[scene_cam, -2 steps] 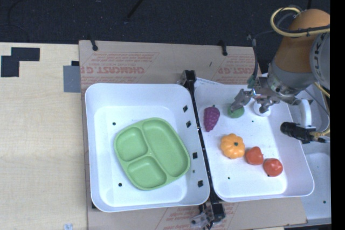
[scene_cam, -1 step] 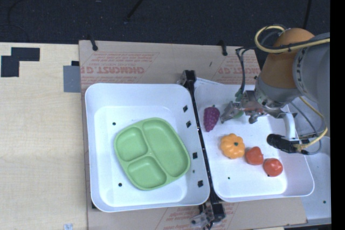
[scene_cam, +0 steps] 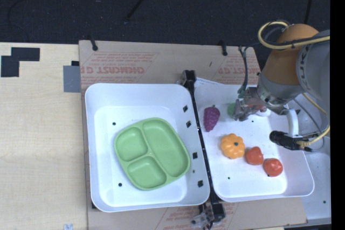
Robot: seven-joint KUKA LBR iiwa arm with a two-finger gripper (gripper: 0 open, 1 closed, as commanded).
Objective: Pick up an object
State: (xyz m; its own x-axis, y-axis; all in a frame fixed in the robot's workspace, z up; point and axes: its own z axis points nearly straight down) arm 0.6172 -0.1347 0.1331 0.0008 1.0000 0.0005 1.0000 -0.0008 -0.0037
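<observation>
In the right bin (scene_cam: 294, 183) lie a purple bunch of grapes (scene_cam: 211, 118), an orange pumpkin (scene_cam: 232, 146) and two red tomatoes (scene_cam: 254, 155) (scene_cam: 273, 167). My gripper (scene_cam: 242, 111) is low at the back of this bin, right of the grapes and above the pumpkin. A small green thing (scene_cam: 232, 110) shows at its left side, mostly hidden by it. Whether the green thing sits between the fingers cannot be made out.
The left bin (scene_cam: 102, 105) holds a green three-compartment plate (scene_cam: 151, 153). A black divider (scene_cam: 196, 137) runs between the bins. The grey arm with its orange band (scene_cam: 285, 64) and cables (scene_cam: 291, 140) hang over the right bin's far right side.
</observation>
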